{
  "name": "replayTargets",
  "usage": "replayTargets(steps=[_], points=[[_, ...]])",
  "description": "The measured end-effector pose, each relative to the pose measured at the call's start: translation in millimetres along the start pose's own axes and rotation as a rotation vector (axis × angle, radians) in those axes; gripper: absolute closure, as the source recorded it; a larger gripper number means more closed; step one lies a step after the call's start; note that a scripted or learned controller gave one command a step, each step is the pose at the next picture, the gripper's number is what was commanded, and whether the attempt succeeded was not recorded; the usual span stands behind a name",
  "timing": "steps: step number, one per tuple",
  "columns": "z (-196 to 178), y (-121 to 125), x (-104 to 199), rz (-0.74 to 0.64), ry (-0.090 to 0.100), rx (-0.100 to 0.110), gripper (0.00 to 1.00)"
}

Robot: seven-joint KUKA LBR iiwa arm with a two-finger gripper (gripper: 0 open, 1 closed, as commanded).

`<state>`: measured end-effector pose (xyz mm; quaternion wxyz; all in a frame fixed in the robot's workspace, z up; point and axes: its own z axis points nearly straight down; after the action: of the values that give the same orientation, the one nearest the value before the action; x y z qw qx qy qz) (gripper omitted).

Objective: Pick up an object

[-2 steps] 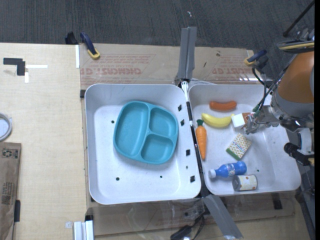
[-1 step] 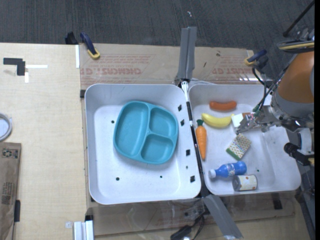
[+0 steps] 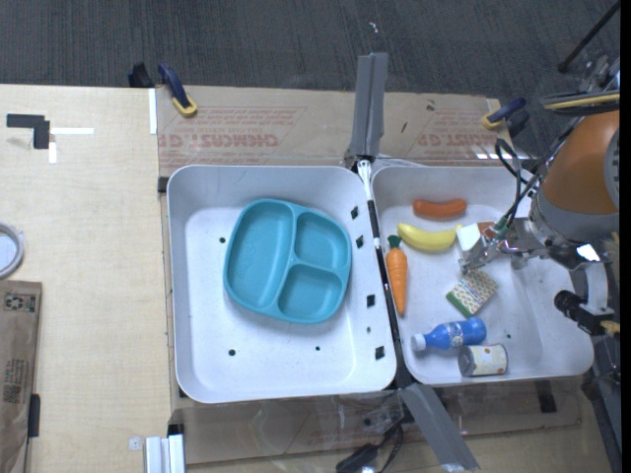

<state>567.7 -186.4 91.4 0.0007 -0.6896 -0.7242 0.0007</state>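
Objects for picking lie in the right bin (image 3: 562,363): a sausage (image 3: 439,207) near the far wall, a banana (image 3: 427,236) just in front of it, a carrot (image 3: 396,276) along the left wall, a patterned sponge (image 3: 472,290) near the middle, and a blue bottle (image 3: 451,335) and a small can (image 3: 483,360) side by side toward the near wall. A small red-and-white item (image 3: 470,236) sits just right of the banana; its identity is not clear.

The gripper (image 3: 480,256) is positioned low over the bin, between the banana's right end and the sponge, just above the sponge. Judged target: the sponge or the small item beside the banana; which of the two cannot be settled from this angle.

Recommended practice for the step in hand: centre the tool over one item alone, keep clear of the banana, descend straight, and close across the narrow side of the item before lifting.

Jaws: their opening cannot be determined; the tool tip is small and cluttered in this view. Nothing is visibly held between them, and contact with the sponge cannot be confirmed.

The left bin (image 3: 197,363) holds a blue divided plate (image 3: 288,260), well apart from the work.
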Motion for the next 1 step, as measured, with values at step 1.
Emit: replayTargets(steps=[1], points=[[-9.6, 0.3, -0.8, 0.002, -0.001, -0.001, 1.00]])
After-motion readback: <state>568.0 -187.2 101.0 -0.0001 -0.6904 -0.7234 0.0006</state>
